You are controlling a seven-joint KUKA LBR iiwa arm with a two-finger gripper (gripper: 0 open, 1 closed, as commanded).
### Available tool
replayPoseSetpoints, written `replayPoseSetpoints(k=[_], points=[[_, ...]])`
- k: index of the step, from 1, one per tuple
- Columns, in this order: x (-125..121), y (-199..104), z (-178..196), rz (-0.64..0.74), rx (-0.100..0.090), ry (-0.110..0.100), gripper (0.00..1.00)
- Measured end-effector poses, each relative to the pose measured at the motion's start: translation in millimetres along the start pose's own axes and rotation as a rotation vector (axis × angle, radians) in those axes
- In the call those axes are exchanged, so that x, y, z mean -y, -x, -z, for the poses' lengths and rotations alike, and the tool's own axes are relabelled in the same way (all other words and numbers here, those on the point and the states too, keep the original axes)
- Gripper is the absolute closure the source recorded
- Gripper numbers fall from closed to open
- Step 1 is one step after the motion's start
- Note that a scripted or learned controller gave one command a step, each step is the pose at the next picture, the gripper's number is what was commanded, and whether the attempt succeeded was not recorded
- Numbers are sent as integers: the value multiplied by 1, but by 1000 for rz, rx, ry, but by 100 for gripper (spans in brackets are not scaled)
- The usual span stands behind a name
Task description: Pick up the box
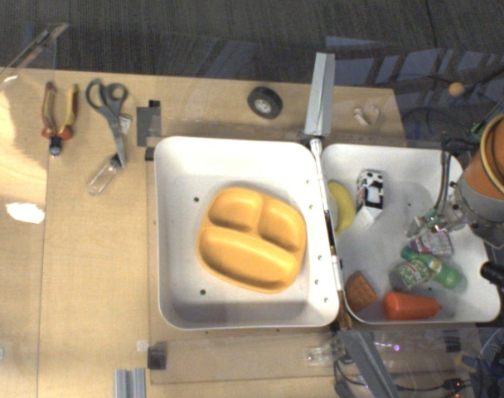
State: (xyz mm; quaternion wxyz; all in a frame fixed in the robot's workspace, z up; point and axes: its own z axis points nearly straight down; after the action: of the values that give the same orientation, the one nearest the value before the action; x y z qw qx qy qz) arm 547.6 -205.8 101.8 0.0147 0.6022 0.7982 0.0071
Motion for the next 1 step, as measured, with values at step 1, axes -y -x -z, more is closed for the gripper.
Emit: replayPoseSetpoints(k=[1], points=[[-21,8,-4,-34,1,-4,0]])
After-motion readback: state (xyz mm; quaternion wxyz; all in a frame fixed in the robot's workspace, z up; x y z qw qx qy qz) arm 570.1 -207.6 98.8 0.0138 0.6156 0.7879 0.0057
